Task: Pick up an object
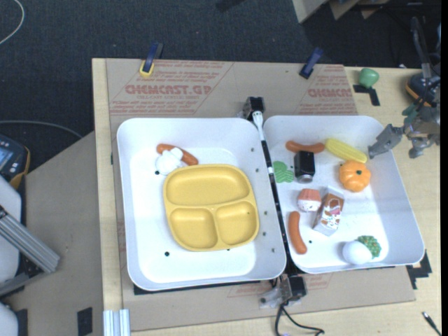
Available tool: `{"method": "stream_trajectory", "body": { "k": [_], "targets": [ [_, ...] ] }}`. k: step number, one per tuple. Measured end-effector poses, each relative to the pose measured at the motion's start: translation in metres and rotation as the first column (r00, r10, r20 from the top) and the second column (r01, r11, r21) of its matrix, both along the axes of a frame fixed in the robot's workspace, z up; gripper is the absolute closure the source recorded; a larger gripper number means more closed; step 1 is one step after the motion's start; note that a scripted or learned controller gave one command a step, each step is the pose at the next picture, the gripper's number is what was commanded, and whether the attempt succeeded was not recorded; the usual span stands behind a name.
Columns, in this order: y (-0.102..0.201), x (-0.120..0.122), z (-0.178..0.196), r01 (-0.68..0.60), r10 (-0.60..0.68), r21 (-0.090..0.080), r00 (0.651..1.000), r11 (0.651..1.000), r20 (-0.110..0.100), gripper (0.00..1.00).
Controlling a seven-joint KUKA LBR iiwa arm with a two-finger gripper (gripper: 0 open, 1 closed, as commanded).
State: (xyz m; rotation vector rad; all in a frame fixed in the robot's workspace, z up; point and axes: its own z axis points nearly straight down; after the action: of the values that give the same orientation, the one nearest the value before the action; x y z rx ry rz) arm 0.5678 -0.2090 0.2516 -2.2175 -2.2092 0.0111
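Note:
The right bin holds several toy foods: a red sausage, a yellow corn cob, an orange fruit, a black block, a green piece, a small round cake, a little carton, a second sausage and a white and green ball. My gripper hangs over the bin's far right rim, just right of the corn cob and above the orange fruit. Nothing shows in its grasp.
The left bin holds a yellow divided plate, with a sausage and a white lump behind it. A black divider clip sits between the bins. Clamps hold the cardboard at the back.

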Motion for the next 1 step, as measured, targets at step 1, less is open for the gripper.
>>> {"method": "stream_trajectory", "body": {
  "k": [1],
  "targets": [
    [0.0007, 0.0025, 0.0077, -0.004, 0.004, -0.004, 1.0, 1.0, 0.013, 0.0]
  ]
}}
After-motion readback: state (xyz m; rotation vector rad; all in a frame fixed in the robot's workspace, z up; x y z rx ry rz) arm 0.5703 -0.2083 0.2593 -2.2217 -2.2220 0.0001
